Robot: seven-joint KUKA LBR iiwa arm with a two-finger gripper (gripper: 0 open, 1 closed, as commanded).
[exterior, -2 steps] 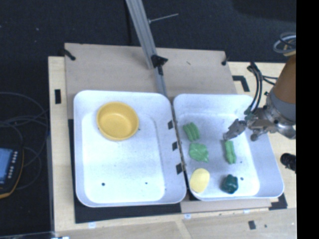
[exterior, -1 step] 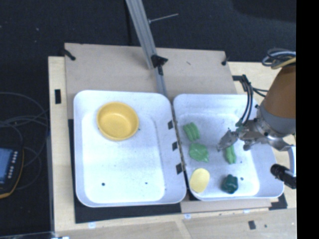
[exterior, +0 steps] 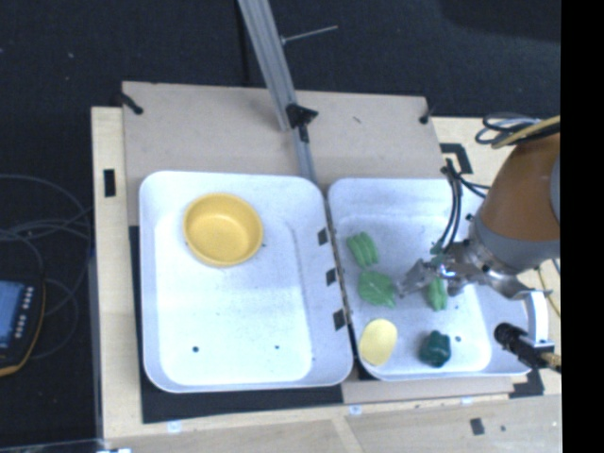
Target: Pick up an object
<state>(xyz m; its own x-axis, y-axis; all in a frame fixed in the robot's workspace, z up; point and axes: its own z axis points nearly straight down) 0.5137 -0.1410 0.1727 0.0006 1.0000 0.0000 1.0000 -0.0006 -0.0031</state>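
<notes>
Gripper sits low in the right bin, w/ a small light-green piece right at its tip, touching or just under it. Can't tell if the gripper is apart, together or clamped on that piece; metal linkage blocks the view.

Just left of it: a green lumpy object, and above that another green object, both near the bin's left wall. Toward the front edge: a pale yellow rounded object and a dark green object, apart from each other.

Left bin holds a yellow bowl near its back-left corner. Both bins rest on the desk.

Judgement: the light-green piece is the likely target. Looks like small plastic toy food, so prob. light, stiff, smooth, a bit slippery, not fragile. Best hold is across its narrow width, mid-length, so it doesn't squirt out.
</notes>
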